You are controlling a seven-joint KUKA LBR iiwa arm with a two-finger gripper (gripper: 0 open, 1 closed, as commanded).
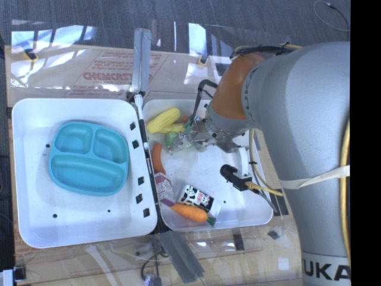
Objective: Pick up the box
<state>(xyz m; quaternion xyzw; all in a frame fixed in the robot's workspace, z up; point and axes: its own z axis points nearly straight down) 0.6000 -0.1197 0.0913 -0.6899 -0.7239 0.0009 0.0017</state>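
A black-and-white patterned box [197, 198] lies flat near the front of the right bin [250, 210]. An orange carrot [189, 213] lies against its front side. A smaller reddish-white carton [164, 190] rests against the bin's left wall. My gripper [190, 138] is low in the back half of the right bin, next to a small green item [172, 139] and well behind the patterned box. The wrist hides what lies under the gripper.
A yellow corn-like item [164, 120] lies at the back left of the right bin, and an orange sausage-shaped item [156, 157] lies along its left wall. The left bin [30, 219] holds a blue divided plate [89, 157]. The arm covers the right bin's right side.
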